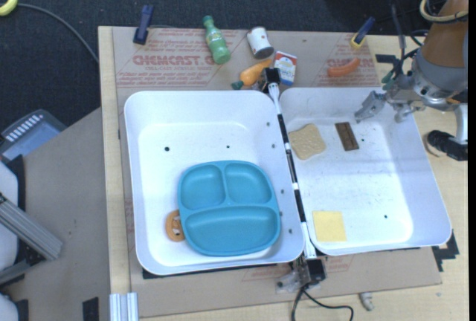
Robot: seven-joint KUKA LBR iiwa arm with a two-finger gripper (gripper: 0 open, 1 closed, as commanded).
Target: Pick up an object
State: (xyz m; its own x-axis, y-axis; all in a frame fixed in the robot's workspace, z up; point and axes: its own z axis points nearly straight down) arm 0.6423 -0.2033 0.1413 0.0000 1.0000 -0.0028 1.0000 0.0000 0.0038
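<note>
The right bin [416,186] holds a tan slice of bread [306,141], a small brown bar [346,137] and a yellow square slice [329,226]. In the left bin [149,134] lies a blue divided plate [228,206] with a small orange-brown piece [175,226] tucked at its left edge. My gripper [383,111] hangs over the far right corner of the right bin, above and to the right of the brown bar. Its fingers [364,109] are spread open with nothing between them.
Behind the bins on the bench lie a green bottle [216,41], a white can [259,42], a carrot [253,74], a small box [285,67] and an orange sausage [343,68]. Blue clamps [143,24] sit at the board's far edge.
</note>
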